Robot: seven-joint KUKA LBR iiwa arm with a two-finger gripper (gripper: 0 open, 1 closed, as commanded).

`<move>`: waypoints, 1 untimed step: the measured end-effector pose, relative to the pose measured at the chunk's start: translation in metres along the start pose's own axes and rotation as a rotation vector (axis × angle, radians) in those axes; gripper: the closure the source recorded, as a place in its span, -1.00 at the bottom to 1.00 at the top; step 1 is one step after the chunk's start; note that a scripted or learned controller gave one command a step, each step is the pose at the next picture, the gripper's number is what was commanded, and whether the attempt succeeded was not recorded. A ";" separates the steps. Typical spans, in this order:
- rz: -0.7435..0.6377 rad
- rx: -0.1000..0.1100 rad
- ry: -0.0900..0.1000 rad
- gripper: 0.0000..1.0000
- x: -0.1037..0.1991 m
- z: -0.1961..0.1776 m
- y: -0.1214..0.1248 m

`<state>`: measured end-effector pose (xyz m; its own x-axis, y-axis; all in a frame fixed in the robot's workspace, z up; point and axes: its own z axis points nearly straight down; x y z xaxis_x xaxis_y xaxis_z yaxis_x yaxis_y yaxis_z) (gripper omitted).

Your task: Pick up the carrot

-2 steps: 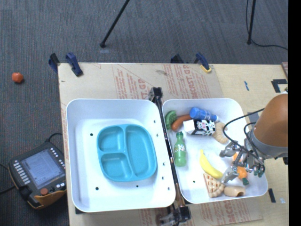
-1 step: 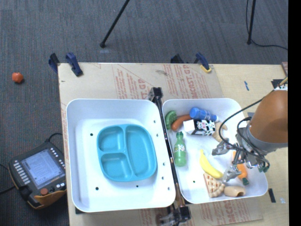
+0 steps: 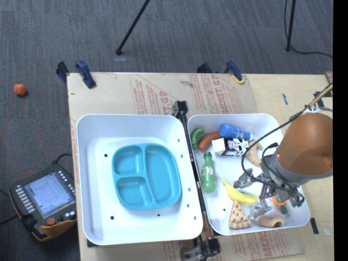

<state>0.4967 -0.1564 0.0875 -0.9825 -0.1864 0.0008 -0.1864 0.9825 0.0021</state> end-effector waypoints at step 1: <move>-0.188 0.002 -0.004 -1.00 -0.017 -0.075 0.015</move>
